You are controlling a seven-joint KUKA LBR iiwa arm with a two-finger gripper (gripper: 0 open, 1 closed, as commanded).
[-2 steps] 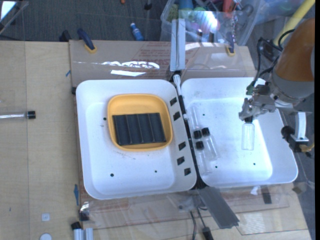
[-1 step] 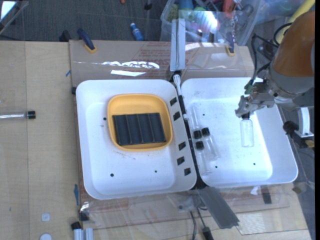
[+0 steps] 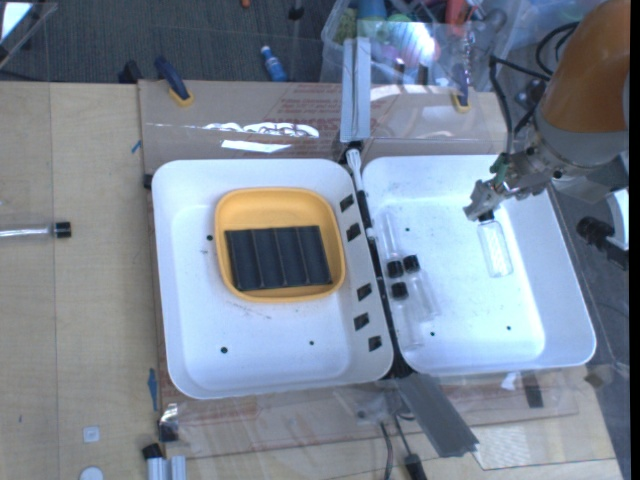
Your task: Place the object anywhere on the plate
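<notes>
- Camera view: two shallow white bins sit side by side across the middle of the frame, the left bin (image 3: 190, 358) and the right bin (image 3: 560, 338), their inner rims meeting at a dark seam with small black clips running down the centre.
- A yellow plate (image 3: 232, 208) with rounded corners lies in the upper middle of the left bin, well clear of all four bin walls; bare white floor shows around it, most of it below the plate.
- A dark ribbed rectangular insert (image 3: 278, 258) covers most of the plate's floor, leaving a yellow margin along the top and at the rim.
- The gripper (image 3: 484, 204) hangs in the upper right part of the right bin, reaching in from the grey arm (image 3: 575, 143) with its orange band at the right edge of the frame.
- A clear bottle-like object (image 3: 495, 248) lies on the right bin's floor just below the gripper, its top end at the fingertips; whether the fingers are spread or closed on it cannot be told.
- Two small clear vials with black caps (image 3: 405, 268) lie near the right bin's left wall, close to the seam.
- The lower half of the right bin's floor is bare.
</notes>
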